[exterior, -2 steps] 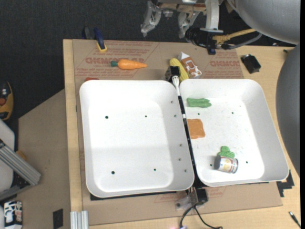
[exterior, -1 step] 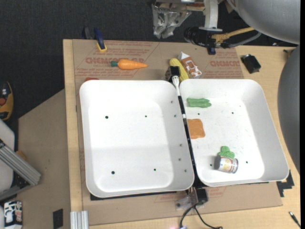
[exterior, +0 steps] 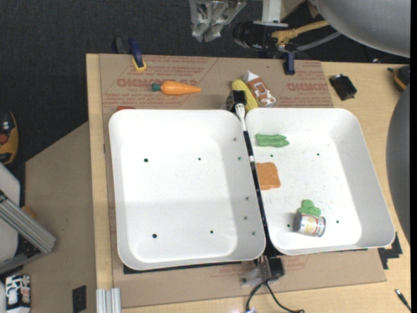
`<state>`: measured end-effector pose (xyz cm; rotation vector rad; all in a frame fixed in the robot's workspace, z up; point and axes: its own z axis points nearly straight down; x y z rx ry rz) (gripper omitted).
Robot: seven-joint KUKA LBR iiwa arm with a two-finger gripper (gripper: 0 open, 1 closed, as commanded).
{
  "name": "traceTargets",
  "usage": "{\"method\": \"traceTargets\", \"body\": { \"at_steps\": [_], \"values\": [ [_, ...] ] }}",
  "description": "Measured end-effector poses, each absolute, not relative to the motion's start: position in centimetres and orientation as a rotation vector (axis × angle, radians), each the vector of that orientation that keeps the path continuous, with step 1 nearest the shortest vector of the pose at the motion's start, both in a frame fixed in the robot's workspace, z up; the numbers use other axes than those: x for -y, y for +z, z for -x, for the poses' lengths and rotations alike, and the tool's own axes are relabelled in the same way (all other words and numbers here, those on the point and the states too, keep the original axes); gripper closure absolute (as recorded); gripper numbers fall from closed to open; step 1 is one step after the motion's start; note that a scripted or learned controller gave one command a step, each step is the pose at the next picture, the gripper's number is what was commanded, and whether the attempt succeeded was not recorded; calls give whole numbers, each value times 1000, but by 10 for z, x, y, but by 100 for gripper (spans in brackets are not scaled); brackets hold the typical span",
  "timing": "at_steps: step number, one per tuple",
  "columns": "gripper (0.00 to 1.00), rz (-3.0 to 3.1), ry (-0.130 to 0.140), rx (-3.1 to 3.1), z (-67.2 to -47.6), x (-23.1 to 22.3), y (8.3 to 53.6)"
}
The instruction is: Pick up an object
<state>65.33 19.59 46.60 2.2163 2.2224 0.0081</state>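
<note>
Currently your gripper (exterior: 210, 19) hangs at the top of the camera view, well beyond the far edge of the cardboard sheet (exterior: 98, 175) and clear of both bins; its metal fingers blur together against the dark floor, so you cannot tell whether the claw is released or clenched, and nothing can be made out between them. Taking the right bin (exterior: 355, 149) as your landmark: inside it, a green pea pod (exterior: 271, 140) lies near its far-left corner, an orange flat piece (exterior: 268, 175) sits just beside its left wall, and a small can (exterior: 309, 224) lies on its side toward the near edge, with a green leafy piece (exterior: 310, 208) touching its far side. You have open floor across the right half of that bin. To its left, the left bin (exterior: 130, 175) abuts it along a dark seam. Beyond the right bin's far-left corner, on the cardboard, a yellow corn cob (exterior: 242, 90) and a brown packet (exterior: 260, 92) lie pressed together against the rim; farther left of them rests a toy carrot (exterior: 176, 88). Note that the arm's grey body (exterior: 365, 12) is cut off by the upper right corner, and the packet's print is too small to read.
</note>
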Motion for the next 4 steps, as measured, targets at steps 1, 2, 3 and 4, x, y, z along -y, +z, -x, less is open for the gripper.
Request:
{"method": "traceTargets", "body": {
  "at_steps": [1,2,3,4],
  "values": [
    [100,-2216,8,-2223,-621,-226,498],
    [100,-2218,9,-2223,-579,-225,538],
    [100,-2218,-3,-2230,-488,-225,536],
    [100,-2218,1,-2225,-492,-225,546]
  ]
}}
